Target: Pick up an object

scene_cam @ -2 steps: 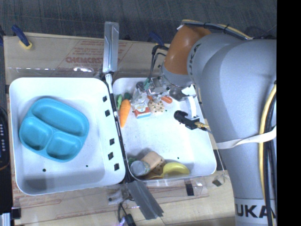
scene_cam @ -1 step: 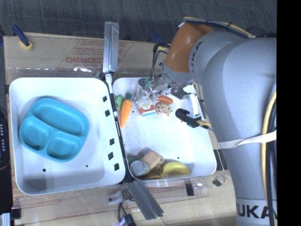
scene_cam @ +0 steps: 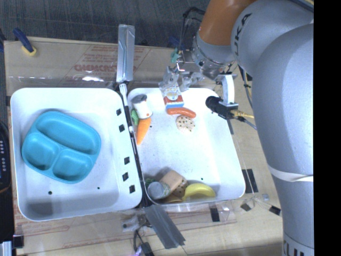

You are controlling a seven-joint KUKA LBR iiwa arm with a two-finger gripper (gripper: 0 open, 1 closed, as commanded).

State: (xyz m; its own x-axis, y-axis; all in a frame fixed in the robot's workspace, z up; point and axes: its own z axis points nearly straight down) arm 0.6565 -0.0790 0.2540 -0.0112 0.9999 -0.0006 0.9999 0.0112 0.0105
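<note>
Banana [scene_cam: 199,190], block [scene_cam: 172,181] and can [scene_cam: 156,190] crowd right bin's [scene_cam: 234,164] near edge, carrot [scene_cam: 142,129], cookie [scene_cam: 185,123], sausage [scene_cam: 181,111] farther back, pincer [scene_cam: 173,85] low at far rim over small carton [scene_cam: 171,96], grip state can't tell, so nothing visibly picked yet, lift remains.

Dark letters, apparently "KUKA", partly visible on grey arm [scene_cam: 277,63] casing below orange band [scene_cam: 226,12]. Faint red print on clear sheet [scene_cam: 96,63] over worktop behind bins, mirrored and blurred, unreadable.
</note>
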